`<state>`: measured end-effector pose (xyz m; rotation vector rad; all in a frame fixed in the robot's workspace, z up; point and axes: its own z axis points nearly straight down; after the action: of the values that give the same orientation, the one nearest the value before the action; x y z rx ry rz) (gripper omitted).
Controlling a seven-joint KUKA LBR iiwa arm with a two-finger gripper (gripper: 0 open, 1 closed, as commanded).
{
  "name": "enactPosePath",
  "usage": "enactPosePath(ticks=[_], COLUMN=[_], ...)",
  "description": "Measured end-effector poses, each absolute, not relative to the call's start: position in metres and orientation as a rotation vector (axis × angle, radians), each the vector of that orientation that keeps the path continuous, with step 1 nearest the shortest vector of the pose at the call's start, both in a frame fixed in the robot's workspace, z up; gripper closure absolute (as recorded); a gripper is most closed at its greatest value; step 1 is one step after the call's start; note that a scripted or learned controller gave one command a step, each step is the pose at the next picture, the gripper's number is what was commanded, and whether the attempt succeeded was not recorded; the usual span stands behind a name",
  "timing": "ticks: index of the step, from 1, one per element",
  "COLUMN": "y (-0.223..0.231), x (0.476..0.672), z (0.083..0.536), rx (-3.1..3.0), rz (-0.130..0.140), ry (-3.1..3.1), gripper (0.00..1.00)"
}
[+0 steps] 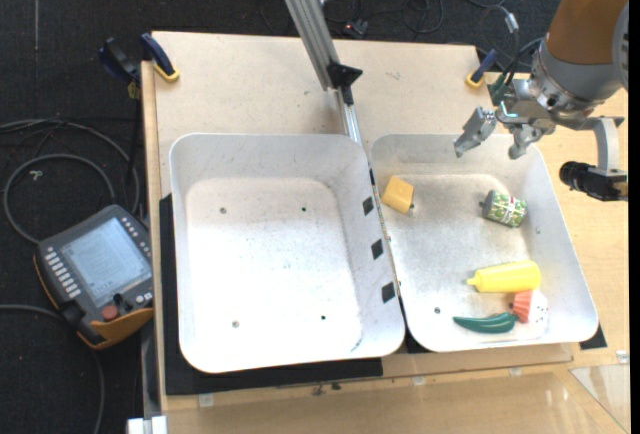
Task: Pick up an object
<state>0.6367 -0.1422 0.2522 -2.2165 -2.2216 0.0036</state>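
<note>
1. Nearest to the camera, in the front part of the right bin [570, 252], lie three things close together: a green pepper-shaped toy [487, 323], a small red and white piece [528, 306] touching its right end, and a yellow bottle-shaped toy [506, 276] lying on its side just behind them.
2. Further back in the same bin, a small green and white can [503, 209] lies tilted near the right wall, and a yellow block [398, 194] sits near the left wall, well apart from the can.
3. At the left, the left bin [190, 172] stands side by side with the right one, their walls touching in the middle.
4. From the right, the arm [590, 22] reaches in, and its gripper [497, 136] hangs above the back edge of the right bin.
5. Its two fingers are spread apart and nothing is between them; the can is the nearest thing, in front of the gripper and apart from it.
6. Outside the bench, a control pendant [95, 267] lies on the dark floor at the left.
</note>
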Motion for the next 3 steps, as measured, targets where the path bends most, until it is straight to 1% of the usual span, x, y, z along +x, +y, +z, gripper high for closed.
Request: enactPosePath(ticks=[1,2,3], y=[-0.142,-0.136,-0.133], x=[0.637,0.638,0.631], z=[0.254,0.191,0.145], rx=[-2.218,-2.213,-2.218], rz=[0.001,0.006,0.005], ry=[-2.224,-2.223,-2.219], gripper=[0.0,0.0,0.0])
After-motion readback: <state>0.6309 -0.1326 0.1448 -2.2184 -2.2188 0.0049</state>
